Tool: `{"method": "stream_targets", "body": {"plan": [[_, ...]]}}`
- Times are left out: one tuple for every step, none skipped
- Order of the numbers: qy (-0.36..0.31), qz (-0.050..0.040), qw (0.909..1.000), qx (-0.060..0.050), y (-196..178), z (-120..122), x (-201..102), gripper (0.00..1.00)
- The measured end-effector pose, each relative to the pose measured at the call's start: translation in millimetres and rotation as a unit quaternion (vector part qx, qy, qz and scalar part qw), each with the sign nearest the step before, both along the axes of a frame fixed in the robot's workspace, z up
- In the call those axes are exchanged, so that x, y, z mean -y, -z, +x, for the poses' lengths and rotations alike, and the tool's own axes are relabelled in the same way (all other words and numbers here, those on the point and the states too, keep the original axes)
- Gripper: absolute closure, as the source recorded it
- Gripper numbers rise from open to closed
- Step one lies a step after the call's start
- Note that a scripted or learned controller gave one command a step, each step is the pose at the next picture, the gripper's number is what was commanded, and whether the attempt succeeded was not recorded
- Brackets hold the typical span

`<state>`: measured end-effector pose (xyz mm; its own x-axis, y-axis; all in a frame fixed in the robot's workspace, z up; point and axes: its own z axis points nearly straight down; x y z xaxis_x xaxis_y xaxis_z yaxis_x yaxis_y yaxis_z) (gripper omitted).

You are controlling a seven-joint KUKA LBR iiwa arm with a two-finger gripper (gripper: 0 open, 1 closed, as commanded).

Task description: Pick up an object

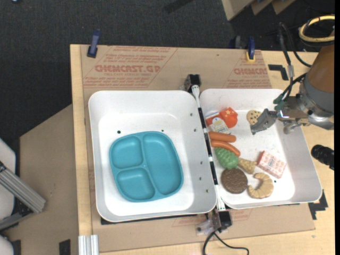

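Observation:
The right bin holds several toy foods: a red-orange piece, a chip cookie, a sausage, a green vegetable, a pink wrapped packet, a round brown cookie and a croissant. My gripper hangs over the bin's upper right part, just right of the chip cookie. It is open, with nothing between its fingers. Its left dark finger is close beside the chip cookie.
The left bin holds a teal divided plate. A black hinge bar runs between the two bins. The arm's orange band sits at the right edge. A red-and-white item lies by the divider.

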<state>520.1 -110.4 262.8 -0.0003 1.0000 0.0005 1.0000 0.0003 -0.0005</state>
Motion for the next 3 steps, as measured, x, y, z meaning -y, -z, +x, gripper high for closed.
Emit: {"method": "stream_targets", "body": {"plan": [[0.001,-0.0017,1.0000,0.000,177,-24,8,0.00],[0.001,-0.0012,1.0000,0.003,161,-22,7,1.00],[-0.006,0.0014,1.0000,0.005,73,2,-86,1.00]]}}
